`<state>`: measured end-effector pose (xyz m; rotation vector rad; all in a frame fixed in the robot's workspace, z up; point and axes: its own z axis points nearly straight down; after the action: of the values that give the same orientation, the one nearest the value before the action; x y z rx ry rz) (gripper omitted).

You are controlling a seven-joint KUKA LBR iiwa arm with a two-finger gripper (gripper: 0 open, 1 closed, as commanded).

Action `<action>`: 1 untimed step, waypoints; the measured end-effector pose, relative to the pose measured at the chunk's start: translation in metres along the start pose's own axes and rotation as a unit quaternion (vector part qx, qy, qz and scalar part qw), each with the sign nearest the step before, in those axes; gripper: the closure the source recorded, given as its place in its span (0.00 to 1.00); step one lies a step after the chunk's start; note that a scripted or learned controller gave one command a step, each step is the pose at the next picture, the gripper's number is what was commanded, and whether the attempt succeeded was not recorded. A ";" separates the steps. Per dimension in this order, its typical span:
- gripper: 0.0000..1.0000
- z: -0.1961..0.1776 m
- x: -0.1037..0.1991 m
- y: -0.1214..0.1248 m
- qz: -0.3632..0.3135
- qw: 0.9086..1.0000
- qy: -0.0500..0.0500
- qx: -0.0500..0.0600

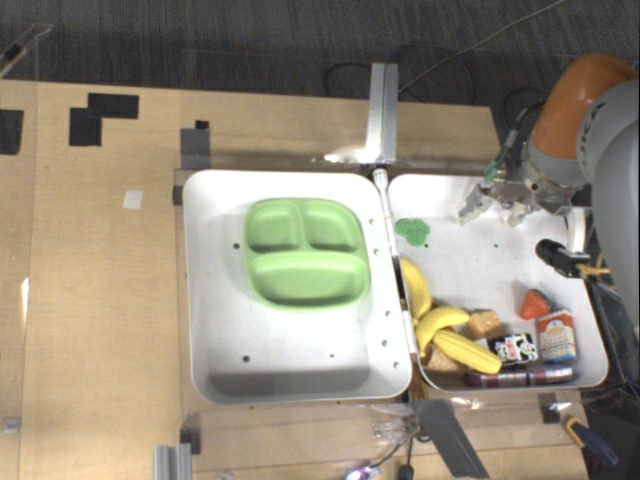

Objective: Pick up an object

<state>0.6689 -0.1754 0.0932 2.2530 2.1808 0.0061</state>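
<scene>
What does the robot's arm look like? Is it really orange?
Partly. The arm is mostly smooth, rounded grey, with a bright orange band like a collar above the wrist. At its end sits a small silvery metal gripper with thin prongs.

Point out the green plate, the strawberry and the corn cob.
green plate (305, 251): camera view, on its middle ridge.
strawberry (535, 303): camera view, on its red body.
corn cob (465, 350): camera view, mid-length on its kernels.

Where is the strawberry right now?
The strawberry lies in the right bin, near its right wall, just above a small carton and to the right of the bananas.
</scene>
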 end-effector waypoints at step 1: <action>0.00 0.004 0.010 -0.057 0.018 1.000 0.000 -0.001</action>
<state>0.6124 -0.1637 0.0889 2.2918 2.1380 0.0094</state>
